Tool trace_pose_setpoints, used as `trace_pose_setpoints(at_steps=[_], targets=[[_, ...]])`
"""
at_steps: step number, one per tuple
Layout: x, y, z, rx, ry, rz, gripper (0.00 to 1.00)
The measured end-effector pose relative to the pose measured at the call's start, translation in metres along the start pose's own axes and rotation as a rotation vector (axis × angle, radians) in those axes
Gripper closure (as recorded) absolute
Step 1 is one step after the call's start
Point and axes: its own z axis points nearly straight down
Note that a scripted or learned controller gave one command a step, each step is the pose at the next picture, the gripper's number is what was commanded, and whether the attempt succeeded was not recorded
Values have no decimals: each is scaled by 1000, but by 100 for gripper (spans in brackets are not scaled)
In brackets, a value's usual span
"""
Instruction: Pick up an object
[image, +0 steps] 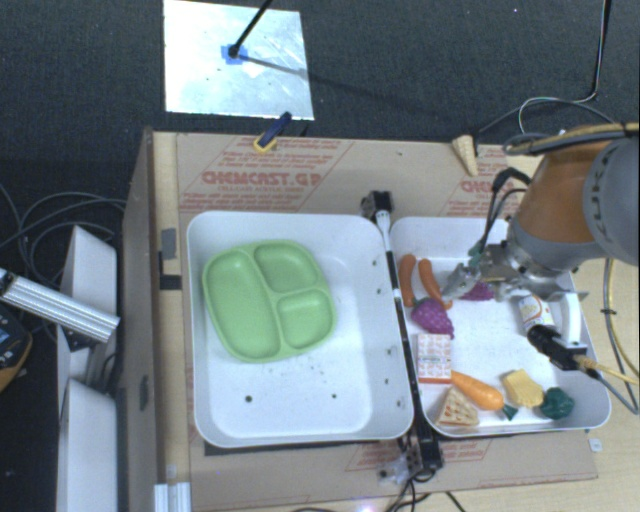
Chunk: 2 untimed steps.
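Note:
My gripper (467, 277) hangs low over the right bin (580, 415), near its upper middle. Just left of it lie two orange sausages (430, 279) side by side. A purple grape bunch (432, 316) rests below them. A second purple piece (480, 292) sits right under the gripper, partly hidden by it. Nothing can be seen held in the gripper. Further toward the front lie a cracker box (433, 357), a carrot (476, 390), a waffle wedge (457, 410), a cheese block (522, 387) and a broccoli floret (557, 403).
The left bin (250, 410) bears a green divided plate (268, 299). A small bottle (529, 312) lies to the right of the gripper, under the arm. The grey arm with its orange band (560, 200) covers the right bin's upper right corner. Cables run along the bench's right side.

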Motion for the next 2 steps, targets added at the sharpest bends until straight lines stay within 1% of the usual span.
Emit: trace_pose_setpoints(at_steps=[1, 2], targets=[[26, -32, 21, 0, 2, -1, 0], [16, -19, 55, 0, 2, -1, 0]])
